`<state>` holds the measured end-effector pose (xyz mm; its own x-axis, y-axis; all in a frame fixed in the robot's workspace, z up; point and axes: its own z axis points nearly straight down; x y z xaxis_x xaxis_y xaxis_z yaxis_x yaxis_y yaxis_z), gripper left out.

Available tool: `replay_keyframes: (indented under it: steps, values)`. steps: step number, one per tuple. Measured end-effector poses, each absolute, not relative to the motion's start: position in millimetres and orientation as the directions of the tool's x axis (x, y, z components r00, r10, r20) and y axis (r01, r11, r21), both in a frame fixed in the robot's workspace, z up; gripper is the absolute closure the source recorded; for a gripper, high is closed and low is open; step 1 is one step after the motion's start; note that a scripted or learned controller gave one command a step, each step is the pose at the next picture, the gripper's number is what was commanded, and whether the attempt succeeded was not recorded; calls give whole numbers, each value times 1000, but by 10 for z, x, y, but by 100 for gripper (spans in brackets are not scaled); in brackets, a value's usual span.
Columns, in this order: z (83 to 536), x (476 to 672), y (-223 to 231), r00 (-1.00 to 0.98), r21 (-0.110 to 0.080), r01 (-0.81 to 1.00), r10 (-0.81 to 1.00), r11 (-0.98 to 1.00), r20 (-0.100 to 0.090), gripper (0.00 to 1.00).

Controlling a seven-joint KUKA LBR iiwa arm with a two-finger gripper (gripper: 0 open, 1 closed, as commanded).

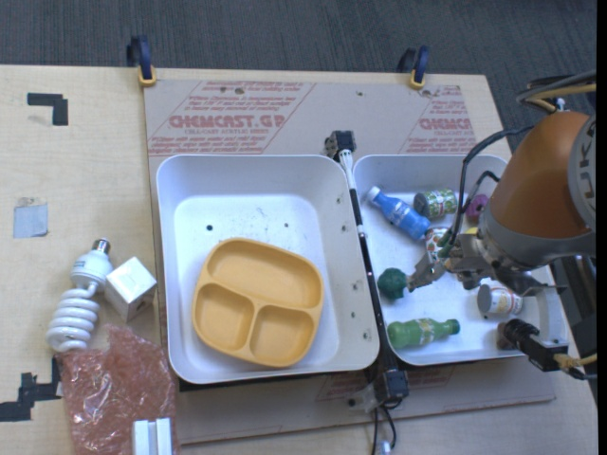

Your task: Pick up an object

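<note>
Over right bin (375, 218), gripper (424, 275) sits low beside green ball (392, 282), finger state unclear, nothing visibly held; blue bottle (398, 213) above, green bottle (423, 331) below, yellow tray (257, 300) in left bin (180, 188).

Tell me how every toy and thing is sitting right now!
Yellow tray: lying flat in the left bin.
Blue bottle: on its side in the right bin.
Green bottle: on its side.
Green ball: resting beside the gripper.
Light bulb: lying on the bench, outside the bins.
</note>
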<state>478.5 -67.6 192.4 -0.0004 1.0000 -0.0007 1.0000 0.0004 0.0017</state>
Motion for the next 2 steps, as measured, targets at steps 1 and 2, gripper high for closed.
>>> replay_keyframes:
  steps: [1, 2]
  values:
    - [922, 4915, -974, 2, 0, 1000, 1000, -2, 0, 0]
    - [1019, 4926, -978, 3, 2, 1000, 1000, -3, -1, 100]
